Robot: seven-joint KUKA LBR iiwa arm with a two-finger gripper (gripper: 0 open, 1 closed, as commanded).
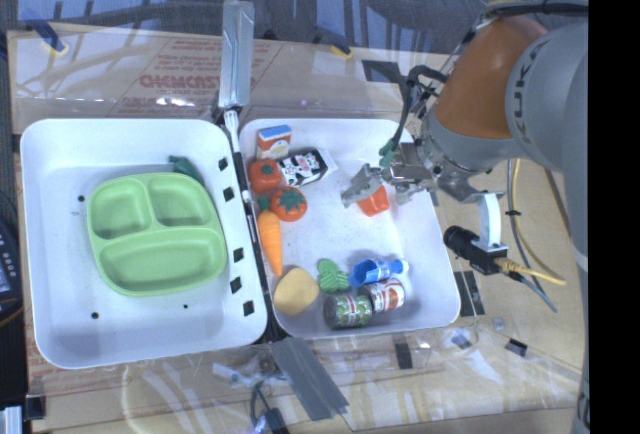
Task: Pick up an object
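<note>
My gripper point(373, 188) hangs over the right side of the right bin point(440, 267), under the grey arm with its orange band point(490, 82). A small orange object point(375, 203) sits between its grey fingers point(356, 190), and the gripper looks shut on it, just above the bin floor. Other pickable items lie in this bin. A small carton point(273, 139), a tomato point(264, 173), a black-and-white packet point(303, 167) and a red fruit point(289, 204) are to the left. A carrot point(270, 240) lies along the left wall.
Near the front of the right bin lie a yellow potato point(296, 290), a green piece point(331, 274), a blue bottle point(377, 271) and two cans point(352, 309). The left bin point(50, 322) holds a green divided plate point(157, 230). Cables trail at the right.
</note>
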